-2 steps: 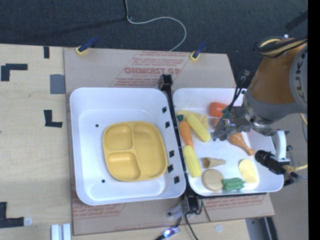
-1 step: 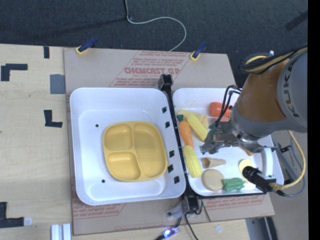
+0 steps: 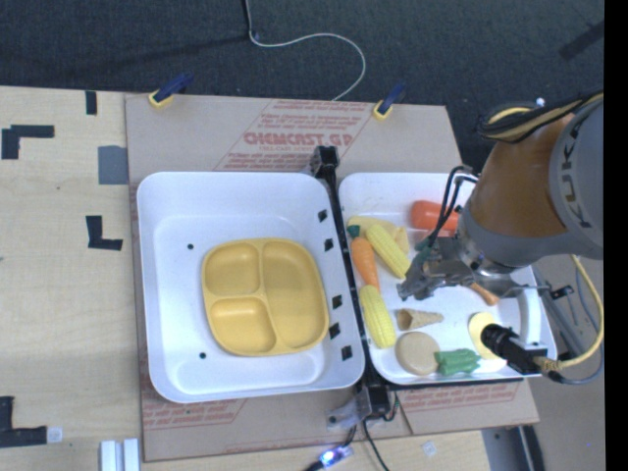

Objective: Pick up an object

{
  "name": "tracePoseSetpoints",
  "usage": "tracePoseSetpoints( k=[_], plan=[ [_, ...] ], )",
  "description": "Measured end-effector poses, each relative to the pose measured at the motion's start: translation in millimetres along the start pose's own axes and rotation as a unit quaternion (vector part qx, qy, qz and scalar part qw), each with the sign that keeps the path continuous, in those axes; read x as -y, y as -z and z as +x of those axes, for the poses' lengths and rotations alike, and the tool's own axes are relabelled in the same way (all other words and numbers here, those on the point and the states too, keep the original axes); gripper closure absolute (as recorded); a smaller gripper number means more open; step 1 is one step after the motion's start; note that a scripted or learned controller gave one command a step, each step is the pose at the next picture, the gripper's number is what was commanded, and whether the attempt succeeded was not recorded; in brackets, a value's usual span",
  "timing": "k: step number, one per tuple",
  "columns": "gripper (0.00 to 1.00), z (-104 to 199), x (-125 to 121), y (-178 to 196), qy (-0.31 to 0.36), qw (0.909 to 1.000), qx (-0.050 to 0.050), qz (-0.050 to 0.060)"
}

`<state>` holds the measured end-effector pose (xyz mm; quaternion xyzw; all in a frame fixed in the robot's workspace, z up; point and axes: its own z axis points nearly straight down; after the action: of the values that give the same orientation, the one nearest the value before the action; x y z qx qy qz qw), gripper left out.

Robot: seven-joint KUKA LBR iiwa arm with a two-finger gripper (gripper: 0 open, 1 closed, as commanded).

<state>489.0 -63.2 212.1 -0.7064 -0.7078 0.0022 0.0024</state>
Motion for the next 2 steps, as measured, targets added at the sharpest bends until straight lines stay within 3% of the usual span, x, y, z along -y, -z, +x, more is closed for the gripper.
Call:
tracePoseSetpoints(
  k=[2],
  plan=[
    [1.0,-5,-1,16,0.0,1.0,0.0,-0.001]
  ],
)
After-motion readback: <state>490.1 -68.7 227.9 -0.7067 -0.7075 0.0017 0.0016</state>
